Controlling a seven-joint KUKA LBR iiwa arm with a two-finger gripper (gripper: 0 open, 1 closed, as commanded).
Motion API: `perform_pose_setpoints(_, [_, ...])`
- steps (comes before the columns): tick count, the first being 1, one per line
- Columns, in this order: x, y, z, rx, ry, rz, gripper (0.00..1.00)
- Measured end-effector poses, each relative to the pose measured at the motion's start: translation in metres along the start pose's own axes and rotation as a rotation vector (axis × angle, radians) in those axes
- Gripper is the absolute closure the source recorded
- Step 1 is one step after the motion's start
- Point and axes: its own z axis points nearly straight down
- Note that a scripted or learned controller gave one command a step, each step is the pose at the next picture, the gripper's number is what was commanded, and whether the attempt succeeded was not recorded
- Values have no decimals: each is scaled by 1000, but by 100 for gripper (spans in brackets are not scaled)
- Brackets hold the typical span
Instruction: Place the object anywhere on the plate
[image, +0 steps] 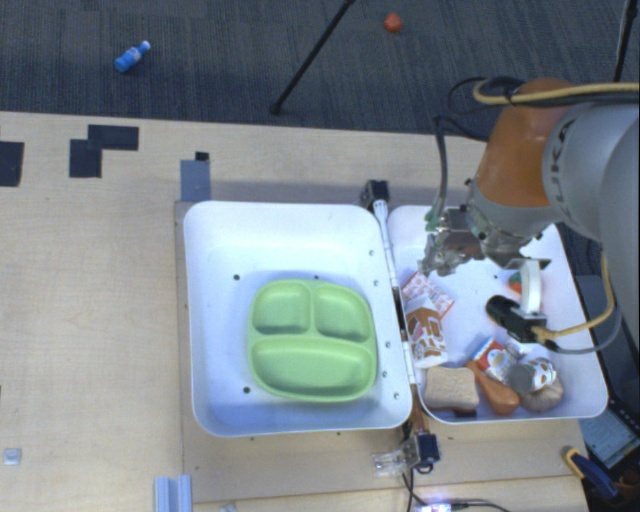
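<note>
Tool: the grey metal two-finger tool (438, 256) hangs over the far left part of the right bin; I cannot tell whether it is wide or narrow
Arm: the grey arm with the orange band (520, 150) reaches in from the right, above the far side of that bin
Closest thing: a crumpled red-and-white printed wrapper (425, 296) lies just on the near side of the tool, beside the bin's left wall
Next: a brown-and-white printed packet (428, 337) touches the wrapper's near edge
Near row: a tan rectangular block (452, 390), an orange rounded piece (497, 395) and a grey-brown lump (540, 385) sit close together, with a small orange-and-white packet (493, 352) just behind them
Right bin: the shallow white right bin (408, 232) holds all of these
Task's thing: which item it is cannot be told; every candidate lies in the right bin, apart from the plate
Plate: the green three-compartment plastic plate (312, 375) lies flat in the shallow white left bin (215, 300)
Surface: the pale wooden surface (90, 330) carries both bins
</note>
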Motion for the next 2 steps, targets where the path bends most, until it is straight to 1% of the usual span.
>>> perform_pose_setpoints(1, [-46, 24, -148, -3, -1, 7, 100])
perform_pose_setpoints(2, [9, -5, -45, 5, 1, 5, 100])
